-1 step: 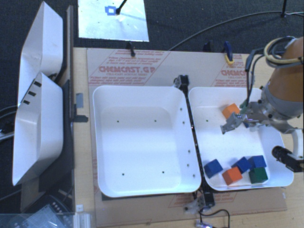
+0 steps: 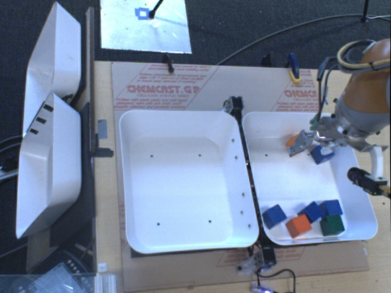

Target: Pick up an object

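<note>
Two shallow white bins sit side by side on the bench (image 2: 183,81), which is covered by a clear sheet with red lettering. The left bin (image 2: 131,163) shows only its bare white floor with a few small dark dots. The right bin (image 2: 275,124) holds the blocks. Along its near edge lies a cluster: a blue block (image 2: 274,215) nearest the divider, an orange block (image 2: 299,225) just beside it, a second blue block (image 2: 313,211) behind the orange one, a third blue block (image 2: 332,207) to its right, and a dark green block (image 2: 332,225) at the right end, touching or nearly touching its neighbours. Toward the far right part of the same bin lie a small orange block (image 2: 294,141) and another blue block (image 2: 321,155), both close under the arm's wrist.

The arm (image 2: 366,90) reaches in from the right, its orange band above the grey wrist. The end effector (image 2: 303,144) hangs low over the far right part of the right bin, right beside the small orange block; whether its fingers are apart, together or clamped on anything cannot be told from this slant, as the tips blur into the block and the bin floor.

A black clamp (image 2: 235,104) sits at the far end of the divider between the bins. Left of the bench, two more white bins (image 2: 52,127) lean tilted on edge. Beyond the bench lies a grey square plate (image 2: 146,17) with a small blue mark. Cables cross the dark floor (image 2: 275,17) behind.
</note>
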